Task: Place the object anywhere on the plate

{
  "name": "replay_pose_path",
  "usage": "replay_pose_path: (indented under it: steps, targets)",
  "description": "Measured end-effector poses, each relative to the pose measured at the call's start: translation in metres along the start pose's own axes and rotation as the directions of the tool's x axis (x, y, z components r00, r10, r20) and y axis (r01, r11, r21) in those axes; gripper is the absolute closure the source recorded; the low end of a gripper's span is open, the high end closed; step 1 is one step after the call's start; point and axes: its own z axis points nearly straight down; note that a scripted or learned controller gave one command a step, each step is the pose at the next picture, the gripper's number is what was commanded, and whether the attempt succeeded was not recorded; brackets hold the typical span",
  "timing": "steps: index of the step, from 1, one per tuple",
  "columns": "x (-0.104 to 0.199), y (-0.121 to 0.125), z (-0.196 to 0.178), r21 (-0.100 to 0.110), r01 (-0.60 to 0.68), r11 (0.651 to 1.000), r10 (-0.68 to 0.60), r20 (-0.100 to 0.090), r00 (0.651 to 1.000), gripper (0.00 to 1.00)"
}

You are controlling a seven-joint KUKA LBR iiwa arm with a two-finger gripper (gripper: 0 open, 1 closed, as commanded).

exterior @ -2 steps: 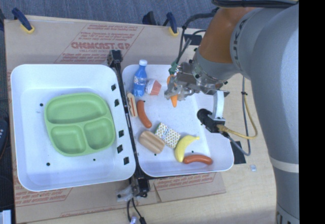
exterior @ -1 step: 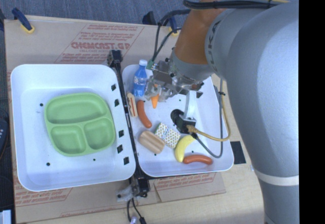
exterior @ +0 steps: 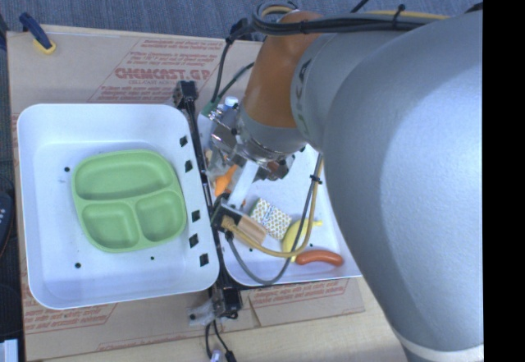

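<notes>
Gripper (exterior: 232,165) at frame center, low over right bin's (exterior: 344,266) left edge; can't tell its state. Plate (exterior: 129,199), green w/ 3 sections, in left bin (exterior: 37,270). Orange obj (exterior: 221,184) just below gripper, right bin.

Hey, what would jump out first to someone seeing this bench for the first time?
The big grey arm with its orange band, covering most of the right bin. Next, the green divided plate lying alone in the left bin. Below the end effector, an orange carrot-like piece lies among small items.
</notes>
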Motion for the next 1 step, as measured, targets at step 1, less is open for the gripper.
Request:
replay_pose_path:
  steps: [1]
  targets:
    - [-0.0001,0.0001,-0.0001,0.000,0.000,1.000,0.000,0.000,1.000,0.00]
